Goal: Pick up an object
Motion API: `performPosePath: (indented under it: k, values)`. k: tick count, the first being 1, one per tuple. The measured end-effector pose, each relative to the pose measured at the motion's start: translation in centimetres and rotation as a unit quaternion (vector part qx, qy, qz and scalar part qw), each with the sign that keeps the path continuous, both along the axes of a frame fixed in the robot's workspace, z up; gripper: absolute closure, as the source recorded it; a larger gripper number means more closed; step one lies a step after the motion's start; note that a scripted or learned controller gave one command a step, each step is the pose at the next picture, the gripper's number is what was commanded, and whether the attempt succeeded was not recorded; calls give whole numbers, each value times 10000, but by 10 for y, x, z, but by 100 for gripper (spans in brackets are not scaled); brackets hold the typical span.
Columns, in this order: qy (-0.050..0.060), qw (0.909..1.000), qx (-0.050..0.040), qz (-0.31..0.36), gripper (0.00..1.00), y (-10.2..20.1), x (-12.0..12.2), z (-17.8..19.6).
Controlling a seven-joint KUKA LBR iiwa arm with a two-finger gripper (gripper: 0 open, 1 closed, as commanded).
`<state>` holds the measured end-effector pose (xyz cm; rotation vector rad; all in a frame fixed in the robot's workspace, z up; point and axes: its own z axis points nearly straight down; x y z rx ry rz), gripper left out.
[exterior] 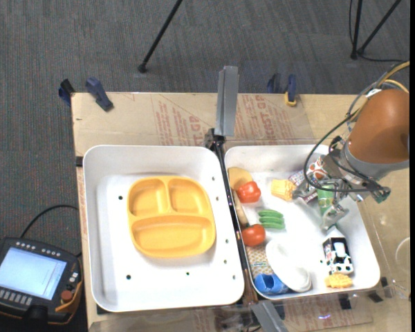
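I'm looking down at the counter [159, 120] carrying two white bins: the left bin [97, 206] holding a yellow divided tray [171, 215], the right bin [363, 244] holding all the clutter. The arm [379, 126] is reaching in from the right and hanging over the right bin's upper right part, with the tool [326, 200] sitting low by a green item [324, 198]. I'm not able to tell how far the tool is open, or whether it has hold of anything; the wrist and cables are covering it. I'm judging the green item as the likely target: it's right at the tool, looking upright or slightly tilted, though I can't tell whether it's touching. Other candidates are lying left of the tool: a white plate [288, 263] toward the front, a yellow block [283, 189] near, green beans [271, 218], two red tomatoes [248, 192] by the divider. A black-and-white carton [337, 253] is lying toward the front, long axis running front to back, with a small yellow snack [339, 280] below it.
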<state>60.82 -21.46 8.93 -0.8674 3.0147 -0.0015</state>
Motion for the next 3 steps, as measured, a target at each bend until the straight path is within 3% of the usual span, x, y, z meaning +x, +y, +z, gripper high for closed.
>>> performPosePath:
  k: [1, 2, 3]
  values:
    - [0, 9992, 10, 405, 0, 10, 29, -1]
    - [-30, 9993, 22, 377, 100, 10, 31, 11]
    - [12, 9970, 17, -771, 100, 40, 37, -1]
